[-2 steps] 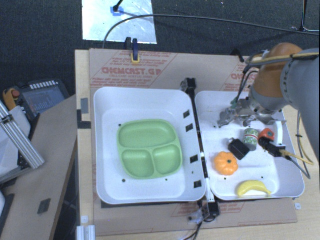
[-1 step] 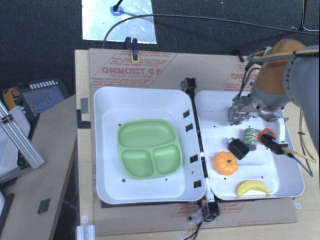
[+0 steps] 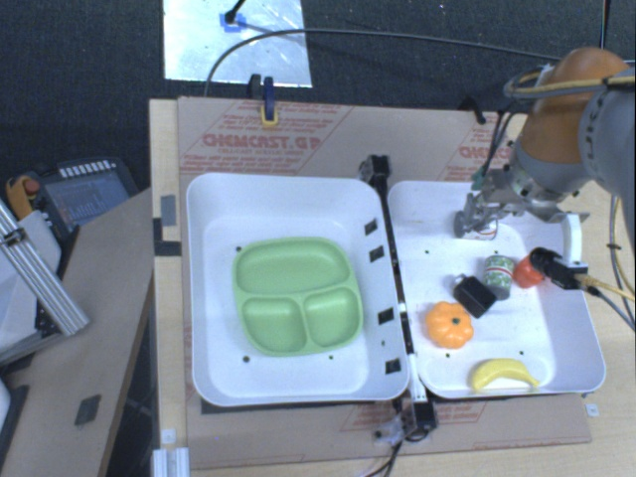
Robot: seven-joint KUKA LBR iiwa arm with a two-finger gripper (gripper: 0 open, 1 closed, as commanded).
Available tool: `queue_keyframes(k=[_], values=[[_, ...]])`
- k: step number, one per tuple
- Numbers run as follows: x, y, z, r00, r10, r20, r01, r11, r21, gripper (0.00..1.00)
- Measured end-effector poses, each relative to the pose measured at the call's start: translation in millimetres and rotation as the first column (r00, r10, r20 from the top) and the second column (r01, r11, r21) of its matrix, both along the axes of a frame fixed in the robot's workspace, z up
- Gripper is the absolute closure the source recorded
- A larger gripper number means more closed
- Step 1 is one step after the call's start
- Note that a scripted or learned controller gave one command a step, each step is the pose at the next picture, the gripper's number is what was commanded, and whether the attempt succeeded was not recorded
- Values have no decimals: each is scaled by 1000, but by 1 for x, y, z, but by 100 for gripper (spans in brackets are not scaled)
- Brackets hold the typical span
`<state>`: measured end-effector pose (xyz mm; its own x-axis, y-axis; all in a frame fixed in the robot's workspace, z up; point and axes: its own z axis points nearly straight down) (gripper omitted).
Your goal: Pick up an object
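Poised over the far end of the right-hand shallow white bin (image 3: 571, 361), the grey two-finger gripper (image 3: 475, 225) (jaw state impossible to tell), with the small green-and-white can (image 3: 498, 271) lying just nearer the camera and slightly to the view's right.

A dark carpet-like floor (image 3: 417, 3) fills the top, with a shiny square sheet (image 3: 273, 23) lying on it near the top left. A thin black cable (image 3: 328, 34) curves from this sheet toward the right. The bench (image 3: 159, 127) is pale wood, covered by a brown board (image 3: 298, 137) printed with red lettering. A small blue and yellow clamp (image 3: 266, 97) grips the board's far edge. To the left, a second pale table (image 3: 99, 296) stands at a slant against the bench. A pendant (image 3: 84, 195) with a screen sits at its far end, beside an aluminium rail (image 3: 40, 276). Light is even, with a glare on the shiny sheet.
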<state>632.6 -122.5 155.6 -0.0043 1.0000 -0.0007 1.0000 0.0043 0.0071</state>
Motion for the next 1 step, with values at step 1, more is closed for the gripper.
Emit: queue_keyframes(k=[1], values=[[-1, -7, 63, 1000, -2, 1, 2, 1000, -1, 100]])
